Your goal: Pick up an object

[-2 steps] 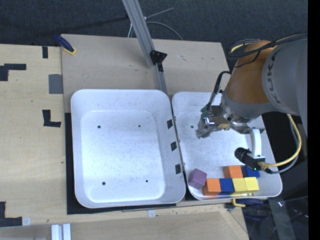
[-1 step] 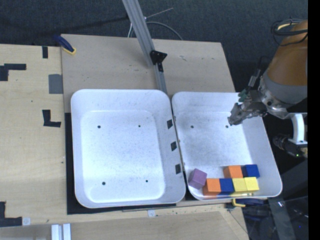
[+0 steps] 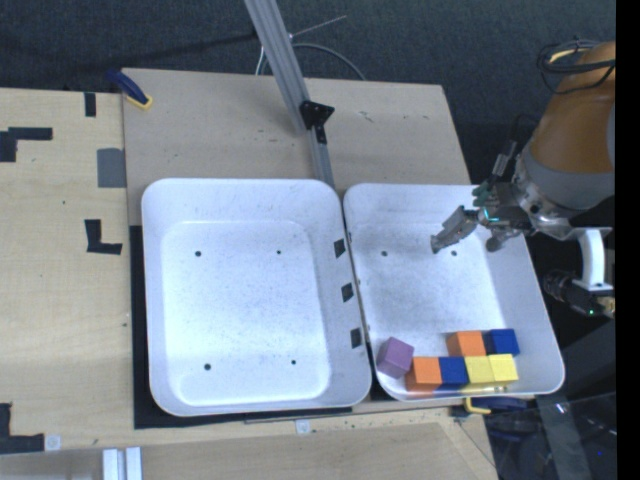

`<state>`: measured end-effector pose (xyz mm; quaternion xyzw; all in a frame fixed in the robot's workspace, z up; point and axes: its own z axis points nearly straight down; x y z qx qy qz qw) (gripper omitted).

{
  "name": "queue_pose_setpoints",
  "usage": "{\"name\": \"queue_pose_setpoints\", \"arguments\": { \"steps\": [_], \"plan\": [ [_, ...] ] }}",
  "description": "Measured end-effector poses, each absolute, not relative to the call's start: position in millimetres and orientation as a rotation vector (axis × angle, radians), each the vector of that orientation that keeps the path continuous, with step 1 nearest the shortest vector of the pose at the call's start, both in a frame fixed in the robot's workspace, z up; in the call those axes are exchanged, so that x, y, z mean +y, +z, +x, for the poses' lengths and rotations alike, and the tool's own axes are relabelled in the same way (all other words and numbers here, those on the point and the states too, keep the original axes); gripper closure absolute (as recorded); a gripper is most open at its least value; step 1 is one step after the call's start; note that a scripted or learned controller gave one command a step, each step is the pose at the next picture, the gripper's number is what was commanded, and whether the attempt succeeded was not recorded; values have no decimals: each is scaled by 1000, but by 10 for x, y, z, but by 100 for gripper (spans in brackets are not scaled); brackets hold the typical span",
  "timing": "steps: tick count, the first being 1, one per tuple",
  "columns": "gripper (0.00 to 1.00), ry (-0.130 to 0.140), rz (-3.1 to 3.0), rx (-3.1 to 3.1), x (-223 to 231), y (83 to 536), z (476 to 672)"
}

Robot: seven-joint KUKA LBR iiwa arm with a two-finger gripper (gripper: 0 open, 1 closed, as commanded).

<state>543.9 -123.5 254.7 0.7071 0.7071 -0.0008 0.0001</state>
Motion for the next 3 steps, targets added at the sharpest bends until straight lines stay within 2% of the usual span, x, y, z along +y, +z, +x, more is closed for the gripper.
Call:
{"name": "queue_pose_setpoints", "arguments": {
  "steps": [1, 2, 3],
  "plan": [
    [0, -11, 2228, 2225, -1633, 1180, 5407],
    [0, 0, 2216, 2234, -855, 897, 5687],
    [0, 1, 2218, 2224, -897, 918, 6015]
  ]
}}
